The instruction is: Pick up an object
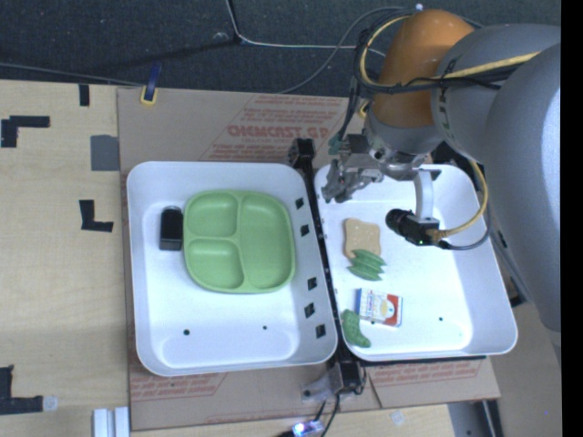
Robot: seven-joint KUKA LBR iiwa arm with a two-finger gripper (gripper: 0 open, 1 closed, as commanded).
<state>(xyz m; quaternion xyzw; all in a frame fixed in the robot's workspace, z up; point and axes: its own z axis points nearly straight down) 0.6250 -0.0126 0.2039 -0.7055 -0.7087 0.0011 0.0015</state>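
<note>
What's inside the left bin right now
The left bin holds a green divided plate with a small black block beside it. Whatever lies under the plate is covered.

Arm (510,89): thick, smooth grey casing, rounded at the joints, matte finish. Orange band (414,57) above the wrist, dome-shaped and glossy, catching a small white highlight on top. Yellow cable (387,35) loops around the orange section; thinner dark cables run alongside it. Wrist housing below is grey metal with bracket-like edges. Gripper (342,185) is dull silver-grey, angular, with small mechanical parts. A white bracket carries a black cylindrical fitting (405,224) with a yellowish cable trailing from it.
</note>
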